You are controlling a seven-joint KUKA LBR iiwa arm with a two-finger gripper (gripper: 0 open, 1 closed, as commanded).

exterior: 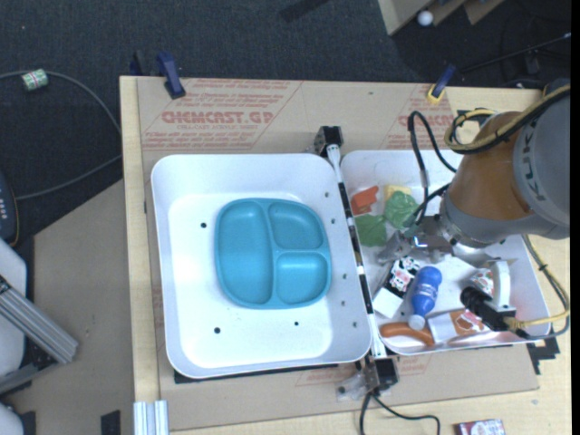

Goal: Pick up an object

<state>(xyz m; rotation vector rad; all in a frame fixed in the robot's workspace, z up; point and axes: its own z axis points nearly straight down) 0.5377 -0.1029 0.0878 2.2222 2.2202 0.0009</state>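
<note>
A pale surface (227, 107) printed with red lettering carries two shallow white bins side by side, seen from above at a slant.

The left bin (181, 270) holds one thing: a blue divided plate (272, 250) with three compartments, lying flat at the bin's centre.

The right bin (376, 161) is crowded. Toward its 10 o'clock corner we see an orange-red piece (364, 198). Just beside that, at 11 o'clock, lie a yellow piece (396, 191) and a green crumpled piece (401, 210). A second green piece (370, 231) lies at 9 o'clock against the bin's left wall.

Below these, at about 7 o'clock from the bin's centre, a small black-and-white object (401, 276) lies just beside a blue bottle (423, 288) with a white cap, which lies on its side. Along the 6 o'clock edge we see an orange-handled tool (406, 335) and a flat white packet (462, 323) with red print.

The end effector (410, 240) is low over the bin at about 9 o'clock from its centre, near the green pieces and above the bottle. We cannot tell whether it is open or closed, and we see no object gripped in it. Every object lies in the bin.

The grey arm (489, 184), with its orange band, reaches in from 3 o'clock.
</note>
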